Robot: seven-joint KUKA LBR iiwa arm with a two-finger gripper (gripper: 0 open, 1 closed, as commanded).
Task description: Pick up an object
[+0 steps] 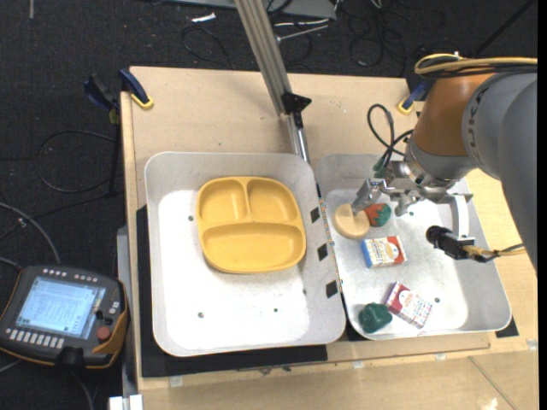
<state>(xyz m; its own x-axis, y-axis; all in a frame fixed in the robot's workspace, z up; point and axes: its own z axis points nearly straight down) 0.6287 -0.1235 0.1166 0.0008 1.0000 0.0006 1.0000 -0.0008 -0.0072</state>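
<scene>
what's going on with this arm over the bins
A grey and orange robot arm reaches in from the right and has its tool low over the right bin, right by a round tan disc and a small green and red item. Whether it grips anything is not clear. Also in that bin lie a small red and white box, a red packet and a dark green piece. The left bin holds a yellow divided plate.

floor [60, 49]: dark carpet, strewn with black cables | bench [214, 109]: pale wood top, clamps at far corners | metal pole [265, 49]: slanting over far edge | teach pendant [60, 314]: lower left, screen lit | light: even
</scene>
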